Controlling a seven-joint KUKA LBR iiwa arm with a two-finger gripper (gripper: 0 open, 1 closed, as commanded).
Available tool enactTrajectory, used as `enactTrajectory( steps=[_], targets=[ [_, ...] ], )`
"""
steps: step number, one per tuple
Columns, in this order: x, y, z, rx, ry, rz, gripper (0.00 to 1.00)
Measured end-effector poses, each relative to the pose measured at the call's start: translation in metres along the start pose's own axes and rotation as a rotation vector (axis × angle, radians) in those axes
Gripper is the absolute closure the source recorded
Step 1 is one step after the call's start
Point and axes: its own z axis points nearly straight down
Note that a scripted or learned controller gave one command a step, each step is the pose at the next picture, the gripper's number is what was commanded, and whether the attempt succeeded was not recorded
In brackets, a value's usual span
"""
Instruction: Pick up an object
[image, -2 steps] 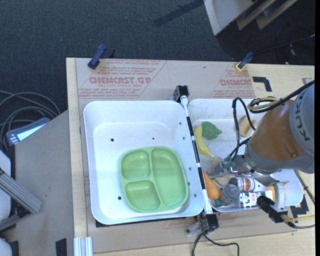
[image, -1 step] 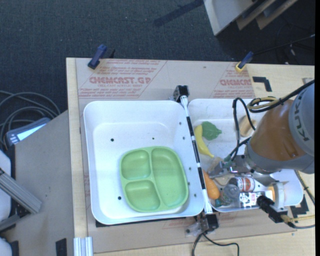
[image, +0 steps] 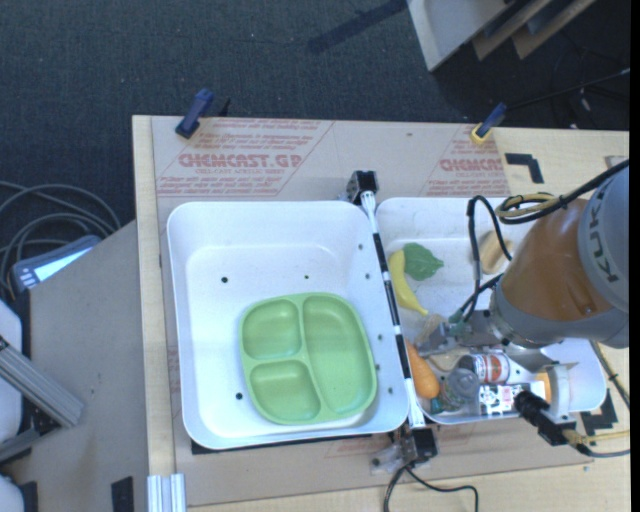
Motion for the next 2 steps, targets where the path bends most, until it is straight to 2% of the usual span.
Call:
enactTrajectory(
  steps=[1,2],
  targets=[
    [0.001,0.001,-0.010,-0.002,0.001,-0.001,1.00],
    [-0.015,0.039,-0.134,0.008,0.003,-0.002,1.00]
  ],
)
